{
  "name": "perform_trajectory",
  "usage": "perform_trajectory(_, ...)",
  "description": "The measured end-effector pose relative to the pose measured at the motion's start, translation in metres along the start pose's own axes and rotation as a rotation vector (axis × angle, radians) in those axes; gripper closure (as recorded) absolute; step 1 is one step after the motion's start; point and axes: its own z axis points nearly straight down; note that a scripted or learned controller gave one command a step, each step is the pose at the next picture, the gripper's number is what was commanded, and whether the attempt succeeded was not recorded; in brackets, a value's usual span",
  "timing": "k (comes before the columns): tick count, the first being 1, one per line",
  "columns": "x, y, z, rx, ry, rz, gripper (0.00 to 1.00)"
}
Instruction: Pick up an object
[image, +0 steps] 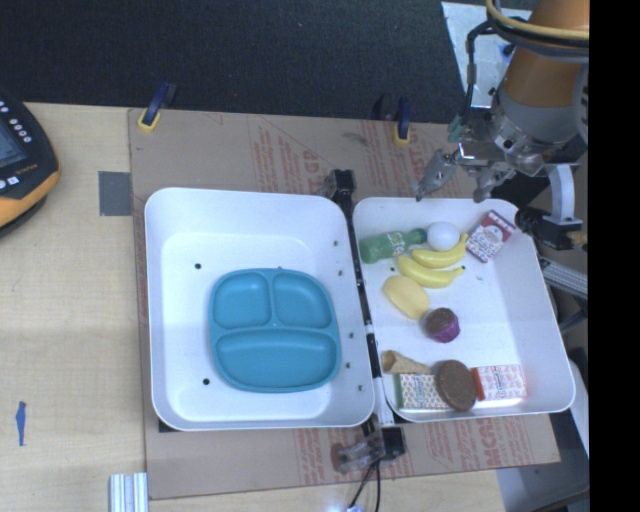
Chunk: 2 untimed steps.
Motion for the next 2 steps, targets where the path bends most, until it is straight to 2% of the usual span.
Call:
perform_trajectory(1,0.044,-0.045,0.075,0.010,0.002,-0.003,0.00)
perform_trajectory(2,-0.013,-0.121,0.178,0.015,0.001,0.007,0.00)
